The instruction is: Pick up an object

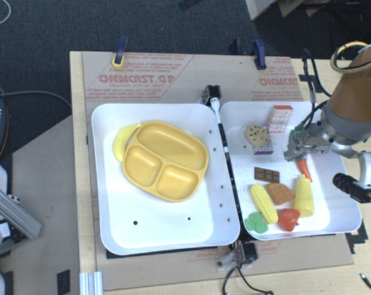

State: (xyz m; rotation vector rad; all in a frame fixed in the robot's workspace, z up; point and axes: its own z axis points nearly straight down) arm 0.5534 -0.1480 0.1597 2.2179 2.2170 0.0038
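Note:
My gripper hangs over the right bin, near its right-hand middle. A small orange carrot pokes out just below the gripper's tip, with its upper end hidden under the gripper. Below the carrot lies a yellow bottle. Further left in the same bin are a corn cob, a brown waffle piece, a red tomato and a green piece. A chocolate bar, a cookie box and a red and white carton lie toward the bin's back.
The left bin holds a yellow divided tray resting on a yellow plate. A black divider rail runs between the bins. The arm's orange band looms over the right bin's far right edge.

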